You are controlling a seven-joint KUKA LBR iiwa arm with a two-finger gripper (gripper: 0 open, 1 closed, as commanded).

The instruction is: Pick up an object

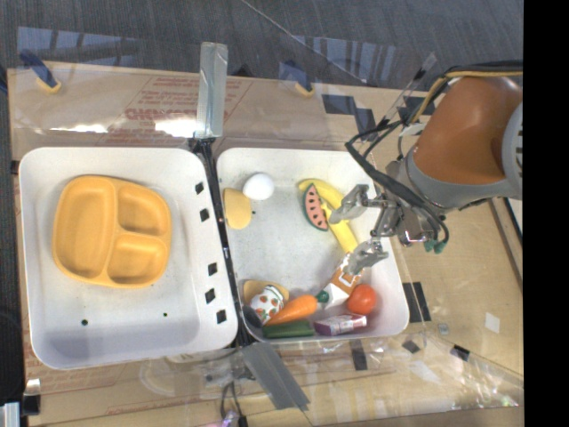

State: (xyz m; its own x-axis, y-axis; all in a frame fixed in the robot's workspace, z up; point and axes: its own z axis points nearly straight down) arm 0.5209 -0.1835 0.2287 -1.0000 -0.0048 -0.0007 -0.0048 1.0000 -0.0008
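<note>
My gripper [360,229] hangs spread wide over the right bin [284,265], nothing between its fingers; the banana [336,222] lies just left of it.

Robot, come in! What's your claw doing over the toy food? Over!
Gripper open, over right bin, holding nothing. Banana just beneath it, not yet picked up. Watermelon slice and tomato crowd close by.

Robot lab, taped bench [107,105], white bins [36,238], toy food [302,308]

One fixed overhead camera (slanted) looks down on both bins [36,238].
</note>
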